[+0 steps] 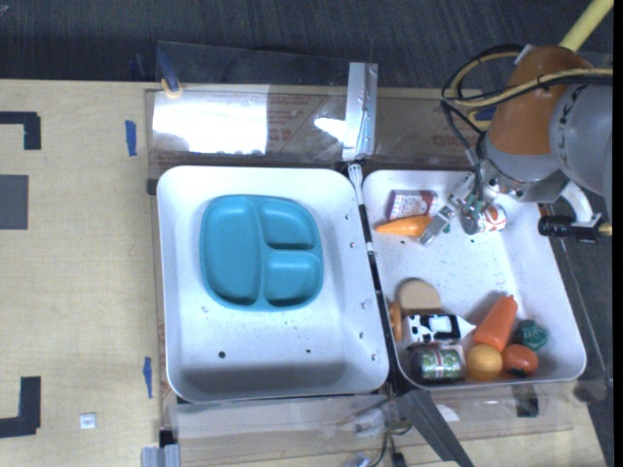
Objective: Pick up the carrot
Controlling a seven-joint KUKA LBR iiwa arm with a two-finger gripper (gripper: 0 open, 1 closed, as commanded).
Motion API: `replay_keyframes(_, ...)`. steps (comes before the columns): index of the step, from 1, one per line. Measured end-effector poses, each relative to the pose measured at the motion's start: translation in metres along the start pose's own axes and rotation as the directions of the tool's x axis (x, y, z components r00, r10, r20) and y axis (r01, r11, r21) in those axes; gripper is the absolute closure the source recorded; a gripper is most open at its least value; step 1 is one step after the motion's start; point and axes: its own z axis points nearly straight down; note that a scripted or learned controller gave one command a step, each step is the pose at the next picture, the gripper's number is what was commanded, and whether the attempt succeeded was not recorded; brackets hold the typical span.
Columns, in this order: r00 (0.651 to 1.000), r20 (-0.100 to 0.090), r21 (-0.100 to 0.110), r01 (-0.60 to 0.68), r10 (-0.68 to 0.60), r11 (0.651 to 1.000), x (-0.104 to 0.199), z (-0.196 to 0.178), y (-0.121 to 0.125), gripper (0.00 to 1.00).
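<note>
On the left, a blue divided plate [261,251] is seen in the left bin [185,339], well apart from everything the task concerns. Past the divider, the carrot [403,227] is found in the right bin [560,290], near its upper left corner, lying just below a small dark red packet [411,203]. It is seen as a short orange taper, thick end toward the right, thin end pointing left toward the divider; its long axis is laid roughly left-right with a slight tilt. The gripper [450,216] is placed just to the right of the carrot's thick end, reaching in from the right under the grey arm [584,139]. One fingertip looks to be touching or nearly touching that thick end, but the carrot is not seen between the fingers, so no grasp is judged. Whether the gripper is spread wide or closed narrow cannot be told at this size. A short shift left along the carrot's axis is judged to be needed next. Further down and right, a second orange vegetable [495,321], a cow-patterned carton [431,327] and a can [438,362] are clustered along the lower edge, so confusion with the other orange item is a judged risk.
</note>
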Motion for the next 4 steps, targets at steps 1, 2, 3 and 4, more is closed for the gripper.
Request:
replay_keyframes(1,0.992,0.038,-0.020,0.123,-0.122,0.992,0.080,-0.104,0.049,0.00)
replay_keyframes(2,0.913,0.027,0.000,0.407,-0.407,0.913,0.095,-0.096,-0.008,0.00)
replay_keyframes(3,0.922,0.025,-0.001,0.385,-0.385,0.923,0.051,-0.047,0.017,0.00)
replay_keyframes(4,0.832,0.042,0.006,0.553,-0.553,0.833,0.042,-0.033,0.022,0.00)
